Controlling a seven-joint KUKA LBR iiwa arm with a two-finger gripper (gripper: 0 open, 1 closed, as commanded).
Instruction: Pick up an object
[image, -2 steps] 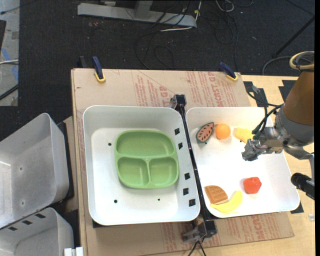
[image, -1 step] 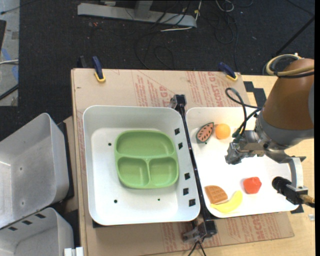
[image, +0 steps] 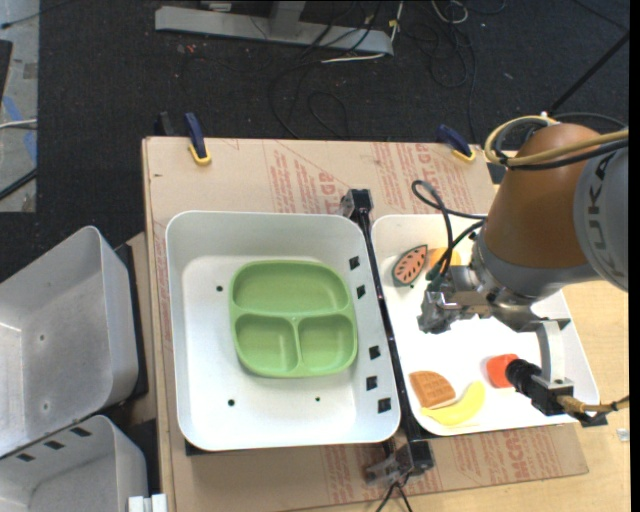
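Objects for picking lay in right bin (image: 575, 345): leaf-shaped orange-brown piece (image: 408, 266) at about 10 o'clock in that bin, close to divider; orange waffle-like square (image: 431, 388) at about 7 o'clock, touching yellow banana (image: 460, 406) just beside it near front rim; red-orange round item (image: 498, 368) at about 5 o'clock, right up against a black part of arm hardware. Small yellow bit (image: 452, 258) seen at 3 o'clock of leaf piece, mostly hidden under arm, kind unclear.

Gripper (image: 437, 310) hung over bin centre, at about 5 o'clock of leaf piece and 12 o'clock of waffle square. Jaw state: cannot tell, tip too cluttered and dark. Nothing seen between them. Contact with bin floor not resolvable.

Arm (image: 555, 215) came in from 3 o'clock, orange band covering back right part of bin, black cables looped at wrist.

Left bin (image: 190, 300) sat at 9 o'clock of right bin, touching along black divider with clips. Held green three-compartment plate (image: 293, 318) about centred, flat.

Both bins on cardboard-covered bench (image: 270, 170), yellow clamps (image: 200, 150) at back edge. Grey tubs (image: 60, 330) off bench at 9 o'clock.
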